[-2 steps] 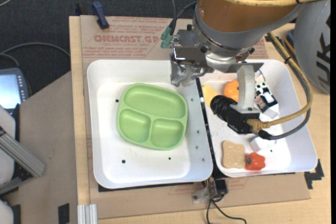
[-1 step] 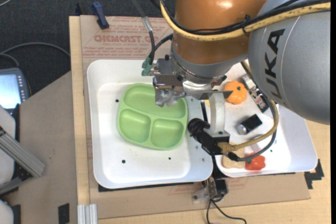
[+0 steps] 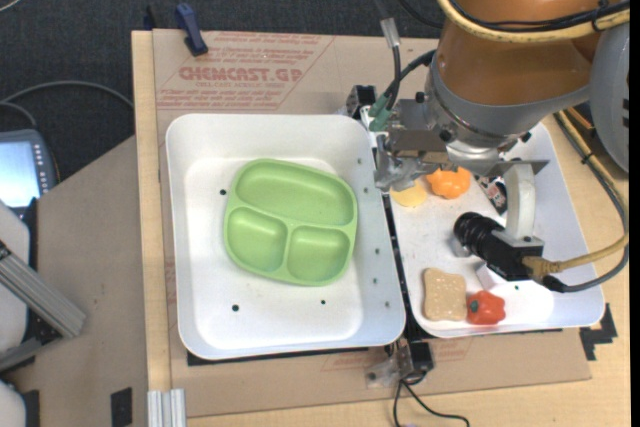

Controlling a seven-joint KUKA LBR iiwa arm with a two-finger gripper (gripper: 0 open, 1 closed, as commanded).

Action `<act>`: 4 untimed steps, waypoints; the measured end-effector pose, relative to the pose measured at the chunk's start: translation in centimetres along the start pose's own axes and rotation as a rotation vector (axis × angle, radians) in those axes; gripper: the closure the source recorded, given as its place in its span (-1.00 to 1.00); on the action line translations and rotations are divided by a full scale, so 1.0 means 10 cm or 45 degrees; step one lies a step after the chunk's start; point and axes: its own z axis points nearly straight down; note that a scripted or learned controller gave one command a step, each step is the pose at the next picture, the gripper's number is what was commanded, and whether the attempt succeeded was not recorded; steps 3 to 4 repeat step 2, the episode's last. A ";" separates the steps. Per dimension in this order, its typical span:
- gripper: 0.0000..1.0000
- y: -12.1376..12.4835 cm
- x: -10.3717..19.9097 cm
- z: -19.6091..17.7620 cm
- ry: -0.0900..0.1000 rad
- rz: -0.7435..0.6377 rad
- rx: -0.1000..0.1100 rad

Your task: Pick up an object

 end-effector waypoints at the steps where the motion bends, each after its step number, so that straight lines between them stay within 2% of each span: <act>1: 1.00 -0.01 0.07 0.49 0.001 -0.009 0.008; 2: 1.00 0.00 -0.06 0.21 0.002 -0.010 -0.003; 4: 1.00 0.00 -0.06 0.21 0.002 -0.010 -0.003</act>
